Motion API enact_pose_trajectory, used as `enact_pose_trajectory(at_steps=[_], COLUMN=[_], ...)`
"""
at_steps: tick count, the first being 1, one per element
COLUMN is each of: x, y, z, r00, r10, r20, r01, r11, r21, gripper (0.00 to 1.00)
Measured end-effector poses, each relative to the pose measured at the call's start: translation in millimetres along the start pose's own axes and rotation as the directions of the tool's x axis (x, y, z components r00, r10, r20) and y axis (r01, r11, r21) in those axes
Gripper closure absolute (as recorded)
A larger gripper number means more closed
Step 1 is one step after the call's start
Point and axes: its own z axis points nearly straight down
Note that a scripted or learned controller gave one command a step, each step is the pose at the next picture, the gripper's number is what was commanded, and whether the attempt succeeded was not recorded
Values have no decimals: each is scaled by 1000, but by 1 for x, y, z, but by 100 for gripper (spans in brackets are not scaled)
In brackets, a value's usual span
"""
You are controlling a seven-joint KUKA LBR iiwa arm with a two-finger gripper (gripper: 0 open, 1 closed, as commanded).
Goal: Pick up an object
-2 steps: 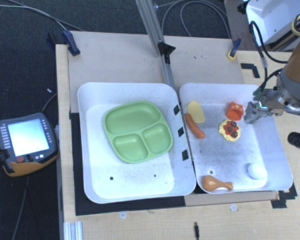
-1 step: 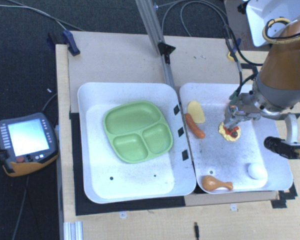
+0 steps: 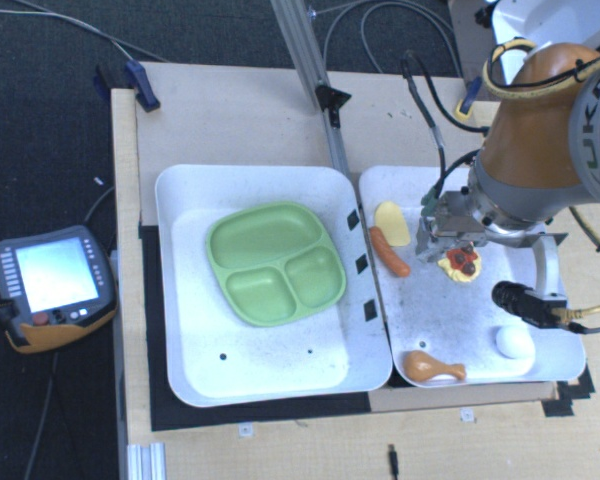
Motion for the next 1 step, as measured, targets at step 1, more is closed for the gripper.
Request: enact_pose_trajectory(at_steps=[1], x=[50], y=[-9], z=[14], r00=[1000], r10=[2], r20=[1], r01=[-2], r11=[1000], r21=[2], gripper=[100])
